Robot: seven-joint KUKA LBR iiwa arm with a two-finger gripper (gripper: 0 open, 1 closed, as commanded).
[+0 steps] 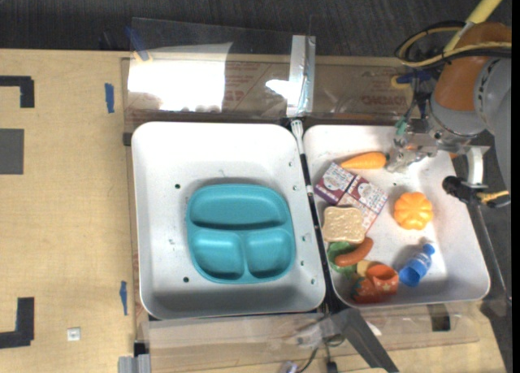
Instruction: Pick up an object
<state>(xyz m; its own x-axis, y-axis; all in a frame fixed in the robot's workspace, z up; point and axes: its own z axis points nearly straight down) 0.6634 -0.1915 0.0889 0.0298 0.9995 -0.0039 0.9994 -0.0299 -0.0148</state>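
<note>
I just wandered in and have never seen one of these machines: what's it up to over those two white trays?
A grey-and-orange robot arm reaches in from the right, its gripper low over the right bin, beside a toy carrot. That bin also contains a small pumpkin, a purple carton, a bread slice and a blue bottle. The left bin holds a teal divided tray. Nothing looks picked up yet.

overhead, slanted, apparently mid-range, both bins
</note>
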